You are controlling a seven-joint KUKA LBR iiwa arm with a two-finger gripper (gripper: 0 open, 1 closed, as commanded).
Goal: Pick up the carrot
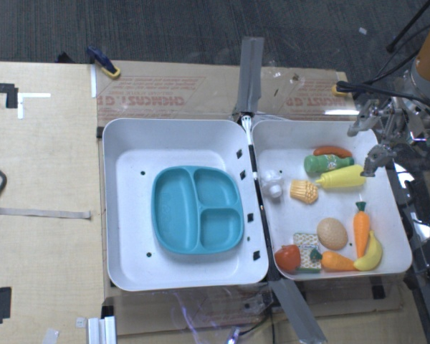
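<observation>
1. The carrot (pixel 361 229) is seen in the right bin (pixel 398 213), near its right wall, upright in the view with its green top pointing away from the camera. Its lower end touches or nearly touches a banana (pixel 371 254), and a brown egg-like item (pixel 332 233) lies just beside it on the left.

2. A second orange piece (pixel 337 262) lies along the near edge of the same bin and could be mistaken for the target; a grasp there would be judged a failure of the task.

3. A slip is judged likely if the carrot is gripped along its length rather than across it, since it tapers. The closeness of the banana and the bin wall leaves little room, so a finger could land on the banana or push the carrot against the wall.

4. The gripper (pixel 378 143) hangs over the far right corner of the right bin, well apart from the carrot, above or near a yellow squash-like item (pixel 340 178). That item and the green vegetable (pixel 324 164) beside it could be knocked if the descent is made from here without first moving nearer.

5. The fingers cannot be made out clearly against the cables and wrist hardware; whether they are wide or narrow cannot be told. Nothing is seen held between them.

6. The left bin (pixel 122 192) holds a teal divided plate (pixel 198 209), which plays no part here.
</observation>
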